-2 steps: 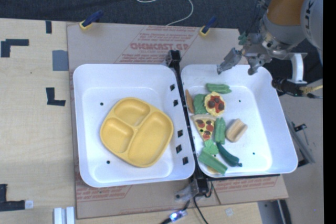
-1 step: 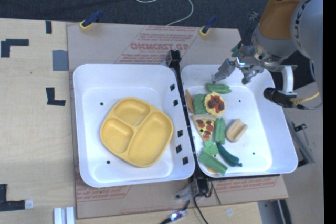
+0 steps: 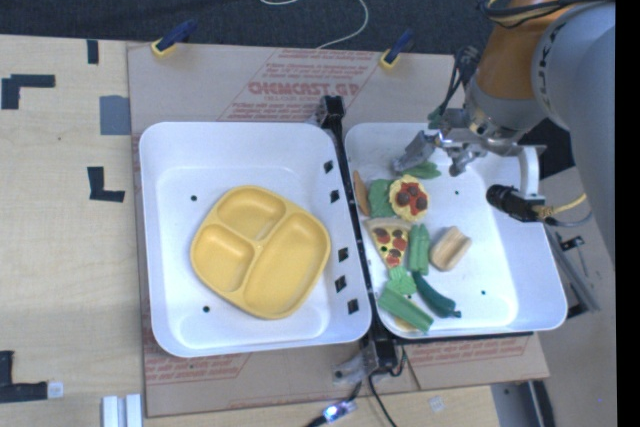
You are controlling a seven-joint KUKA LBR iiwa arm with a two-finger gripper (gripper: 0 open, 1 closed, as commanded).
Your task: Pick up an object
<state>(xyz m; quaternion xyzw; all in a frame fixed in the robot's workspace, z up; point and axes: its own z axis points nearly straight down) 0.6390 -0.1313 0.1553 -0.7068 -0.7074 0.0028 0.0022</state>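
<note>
1. My fingers (image 3: 438, 151) hover spread apart, holding nothing, at 12 o'clock in the right bin (image 3: 520, 265).
2. Nearest target: round pizza toy (image 3: 409, 198), at 7 o'clock from my fingers, just beside them, among green toy vegetables (image 3: 418, 250).
3. Judgement: light, rigid plastic, likely slippery. Best taken across its rim.
4. Bread roll (image 3: 450, 248) lies at 6 o'clock, an alternative. Yellow plate (image 3: 261, 251) is in the left bin.

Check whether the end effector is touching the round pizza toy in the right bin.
Apart. The camera view shows white bin floor between the end effector and the round pizza toy, which lies lower left of it among the green pieces.
</note>
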